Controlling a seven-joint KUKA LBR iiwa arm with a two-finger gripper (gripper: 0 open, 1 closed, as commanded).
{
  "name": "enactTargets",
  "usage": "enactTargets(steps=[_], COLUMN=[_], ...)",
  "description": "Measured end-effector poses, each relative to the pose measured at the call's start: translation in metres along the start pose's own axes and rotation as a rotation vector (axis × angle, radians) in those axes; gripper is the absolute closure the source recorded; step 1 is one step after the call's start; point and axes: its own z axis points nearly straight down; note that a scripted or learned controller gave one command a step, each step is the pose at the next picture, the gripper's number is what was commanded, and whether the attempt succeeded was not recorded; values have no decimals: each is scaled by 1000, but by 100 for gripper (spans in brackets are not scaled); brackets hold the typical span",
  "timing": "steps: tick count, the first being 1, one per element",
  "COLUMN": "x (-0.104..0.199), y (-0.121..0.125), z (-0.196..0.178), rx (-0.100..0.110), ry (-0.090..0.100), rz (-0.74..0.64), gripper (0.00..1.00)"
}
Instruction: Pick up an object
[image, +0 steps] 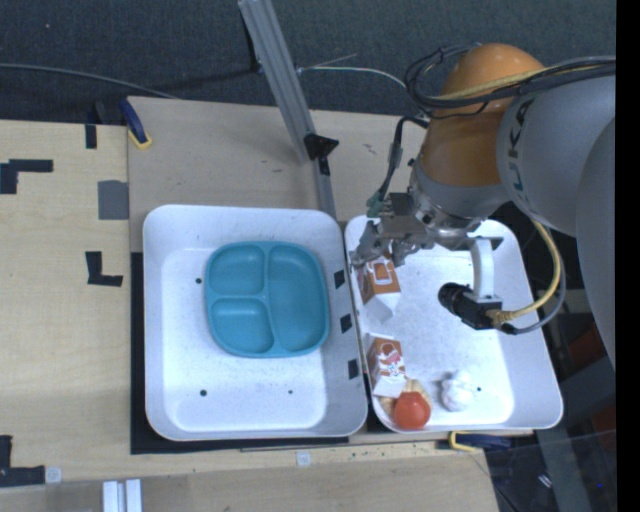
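My gripper (378, 250) hangs over the far left part of the right bin (520, 350). Directly under it, touching or nearly touching, is a small brown and white carton (381, 285) by the bin's left wall. Whether the carton is between the gripper's tips cannot be made out. Nearer the front left corner lie a second brown and white packet (387, 358), a red tomato-like ball (411, 410) and a small white object (457, 392).
The left bin (170, 380) holds a teal divided plate (268, 298). A grey metal post (290, 90) slants down to the bins' shared back edge. A black fitting with a yellow cable (470, 305) hangs from the arm over the right bin's middle.
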Motion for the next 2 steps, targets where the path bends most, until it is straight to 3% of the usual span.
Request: enactTargets(steps=[1,2], x=[48,87], y=[12,38], z=[10,14], rx=[1,0], ry=[-1,-1], rz=[1,2], gripper=[100,100])
